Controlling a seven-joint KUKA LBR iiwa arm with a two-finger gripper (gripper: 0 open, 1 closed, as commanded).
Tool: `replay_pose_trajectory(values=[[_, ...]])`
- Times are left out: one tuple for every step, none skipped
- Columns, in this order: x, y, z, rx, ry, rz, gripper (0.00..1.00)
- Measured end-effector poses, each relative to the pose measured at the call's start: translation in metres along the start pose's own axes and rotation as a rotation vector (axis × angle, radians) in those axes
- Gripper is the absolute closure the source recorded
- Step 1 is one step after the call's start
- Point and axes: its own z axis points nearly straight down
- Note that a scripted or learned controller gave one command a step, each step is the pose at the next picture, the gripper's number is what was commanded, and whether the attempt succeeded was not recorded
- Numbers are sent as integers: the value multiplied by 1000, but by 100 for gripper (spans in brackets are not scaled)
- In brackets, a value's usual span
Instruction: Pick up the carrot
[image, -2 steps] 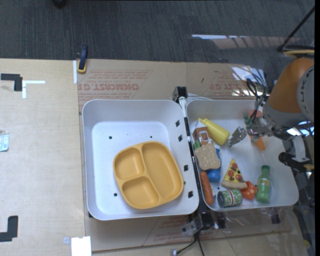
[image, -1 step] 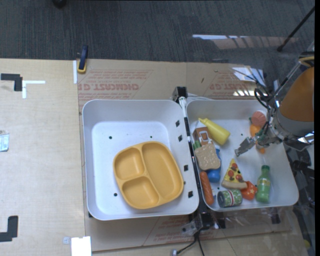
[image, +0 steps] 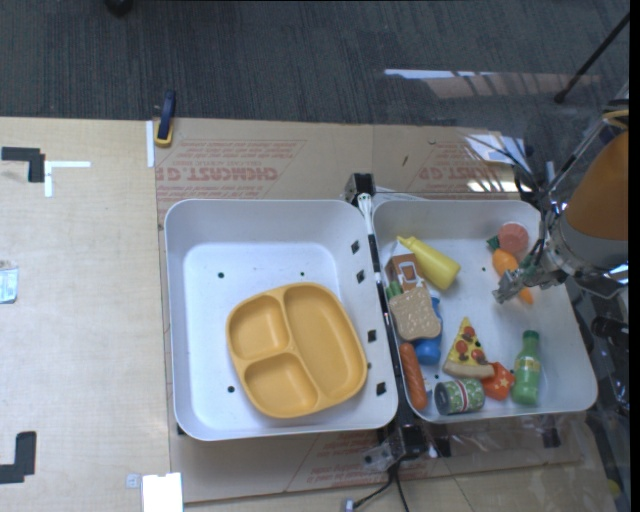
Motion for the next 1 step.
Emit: replay_pose_trajectory(values=[[65, 52, -57, 2, -11, 323, 100]])
